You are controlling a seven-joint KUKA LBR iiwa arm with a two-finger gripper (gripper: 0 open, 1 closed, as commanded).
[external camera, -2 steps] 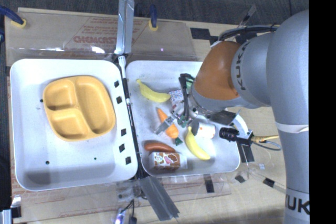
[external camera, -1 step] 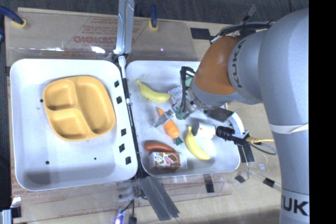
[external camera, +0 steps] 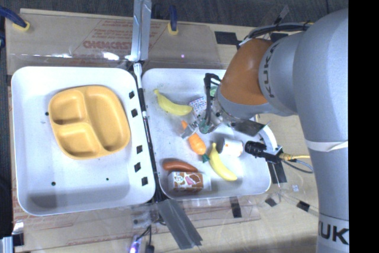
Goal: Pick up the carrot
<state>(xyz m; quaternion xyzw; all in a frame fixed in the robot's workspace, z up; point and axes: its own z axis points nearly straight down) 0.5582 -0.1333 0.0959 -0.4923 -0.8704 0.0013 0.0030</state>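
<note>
— Reaching low into the right bin (external camera: 177,77), the gripper (external camera: 204,125) sat just above and to the right of the carrot (external camera: 197,143); whether it was spread or pressed together, I could not tell.

— And the carrot itself?

— It lay short, stubby and orange on the smooth white floor, apart from the gripper's tip as far as I could see. Just right of the carrot curved a yellow banana (external camera: 221,165); a second banana (external camera: 172,104) lay up and left of it. Below the carrot rested a glossy brown sausage (external camera: 180,165) and a small printed packet (external camera: 188,181).

— Farther out?

— Well left of the carrot, the left bin (external camera: 35,186) held a rounded yellow plate (external camera: 89,121) with three compartments.
</note>
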